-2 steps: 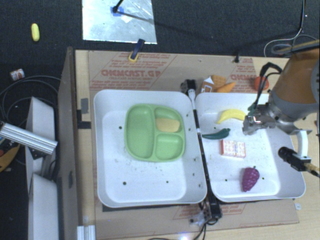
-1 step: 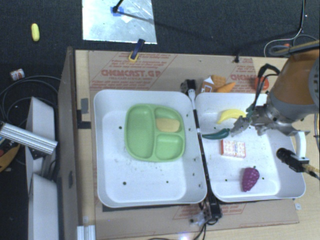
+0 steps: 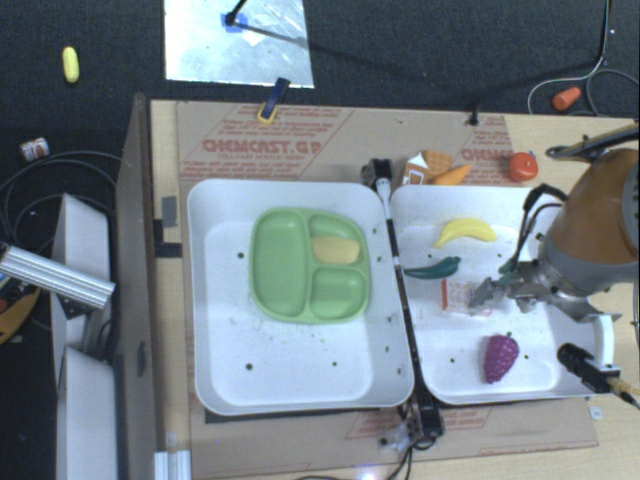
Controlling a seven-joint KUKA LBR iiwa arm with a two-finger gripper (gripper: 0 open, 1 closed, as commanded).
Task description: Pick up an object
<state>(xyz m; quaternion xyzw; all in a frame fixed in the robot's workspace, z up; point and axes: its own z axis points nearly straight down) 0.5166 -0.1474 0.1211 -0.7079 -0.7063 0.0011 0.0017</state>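
Brown bench [image 3: 300, 133] across mid frame, two white bins side by side: green plate [image 3: 308, 265] in left bin [image 3: 225, 368]; banana [image 3: 465, 232], dark green pepper [image 3: 435, 267], clear packet [image 3: 462, 295] and purple grapes [image 3: 500, 357] in right bin [image 3: 440, 368]. Reached in from right edge, wrist low, gripper [image 3: 487, 293] at right of packet, above grapes. Jaw state impossible to tell. Likely approach step, nothing yet seen held; next, a descent squarely onto packet, then a closing and lift.
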